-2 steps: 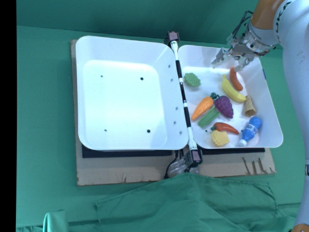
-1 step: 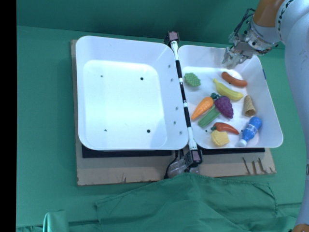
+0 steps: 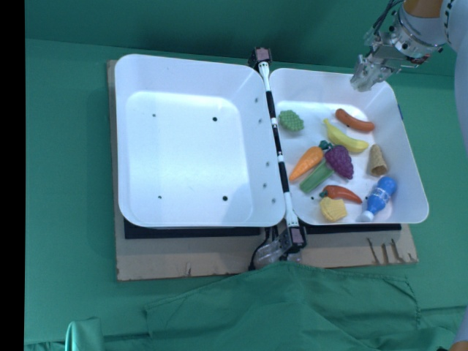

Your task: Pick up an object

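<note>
Camera view: grey two-finger gripper (image 3: 363,83) hovers over far right rim of right shallow white bin (image 3: 413,189); cannot tell whether its fingers are apart or together. Nothing visible between them. Below it in that bin: red sausage (image 3: 355,120), yellow banana (image 3: 345,137), purple grape bunch (image 3: 339,161), orange carrot (image 3: 306,164), blue-white bottle (image 3: 379,198), tan cone (image 3: 376,160), green bumpy vegetable (image 3: 291,120). Left white bin (image 3: 186,141) lies alongside, black-white jointed bar (image 3: 276,141) between them.
</note>
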Robot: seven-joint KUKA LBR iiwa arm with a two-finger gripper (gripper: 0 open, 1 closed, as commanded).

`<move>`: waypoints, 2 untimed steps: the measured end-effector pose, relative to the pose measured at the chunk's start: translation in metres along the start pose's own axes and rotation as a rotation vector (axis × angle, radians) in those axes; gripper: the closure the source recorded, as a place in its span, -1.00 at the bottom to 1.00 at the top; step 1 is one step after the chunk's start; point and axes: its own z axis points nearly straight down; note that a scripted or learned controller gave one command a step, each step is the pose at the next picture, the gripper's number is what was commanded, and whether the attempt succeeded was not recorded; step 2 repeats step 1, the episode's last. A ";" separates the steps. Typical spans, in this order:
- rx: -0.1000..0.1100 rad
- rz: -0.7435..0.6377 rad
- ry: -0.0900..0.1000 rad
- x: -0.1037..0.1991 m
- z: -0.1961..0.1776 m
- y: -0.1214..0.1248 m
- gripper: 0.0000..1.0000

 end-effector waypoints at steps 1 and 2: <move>0.001 0.000 0.001 0.002 -0.048 0.008 1.00; 0.001 0.000 0.001 0.002 -0.048 0.008 1.00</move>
